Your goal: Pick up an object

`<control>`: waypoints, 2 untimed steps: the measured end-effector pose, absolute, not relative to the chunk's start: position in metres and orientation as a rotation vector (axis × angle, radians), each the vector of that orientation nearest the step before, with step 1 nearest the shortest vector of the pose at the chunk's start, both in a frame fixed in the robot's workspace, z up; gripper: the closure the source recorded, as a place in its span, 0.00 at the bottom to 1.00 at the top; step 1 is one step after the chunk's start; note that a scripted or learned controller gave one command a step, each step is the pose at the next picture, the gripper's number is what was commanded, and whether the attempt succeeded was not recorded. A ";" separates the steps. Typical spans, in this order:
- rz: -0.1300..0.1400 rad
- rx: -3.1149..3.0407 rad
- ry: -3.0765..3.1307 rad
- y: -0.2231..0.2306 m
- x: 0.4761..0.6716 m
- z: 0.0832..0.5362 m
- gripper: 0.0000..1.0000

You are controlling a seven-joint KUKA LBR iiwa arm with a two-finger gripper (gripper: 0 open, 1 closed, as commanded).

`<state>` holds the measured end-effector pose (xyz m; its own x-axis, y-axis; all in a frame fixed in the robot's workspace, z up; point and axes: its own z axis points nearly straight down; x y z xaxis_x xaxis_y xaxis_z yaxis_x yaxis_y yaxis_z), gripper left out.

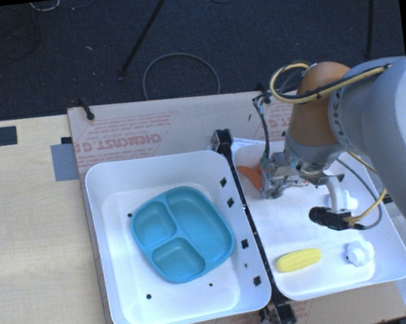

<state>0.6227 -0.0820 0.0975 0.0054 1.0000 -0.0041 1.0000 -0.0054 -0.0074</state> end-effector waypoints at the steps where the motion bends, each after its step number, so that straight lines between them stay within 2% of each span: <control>1: -0.002 -2.228 -2.218 -0.089 0.624 0.158 1.00; 2: -0.003 -2.224 -2.224 -0.093 0.635 0.212 1.00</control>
